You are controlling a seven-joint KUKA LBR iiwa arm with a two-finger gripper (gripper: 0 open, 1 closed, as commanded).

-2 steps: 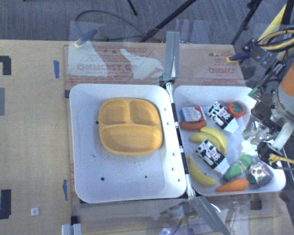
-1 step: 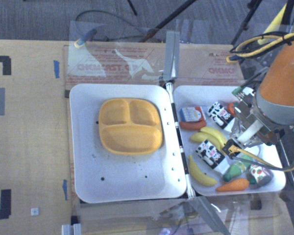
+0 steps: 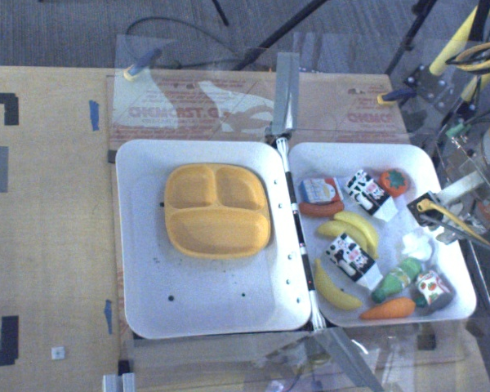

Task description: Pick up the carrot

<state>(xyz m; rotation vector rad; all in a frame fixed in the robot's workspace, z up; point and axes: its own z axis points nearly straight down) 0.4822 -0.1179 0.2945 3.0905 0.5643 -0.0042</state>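
Carrot (image 3: pixel 389 308) lies at right bin (image 3: pixel 456 261) front edge, beside green bottle (image 3: pixel 398 277); end effector (image 3: pixel 441 213) hovers over bin's right side; can't tell its state; nothing visibly held.

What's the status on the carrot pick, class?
Gripper over right bin's right side, holding nothing seen. Carrot at near edge, untouched. Green bottle and banana crowd it.

Arm (image 3: pixel 482 190) cut off at the right edge.
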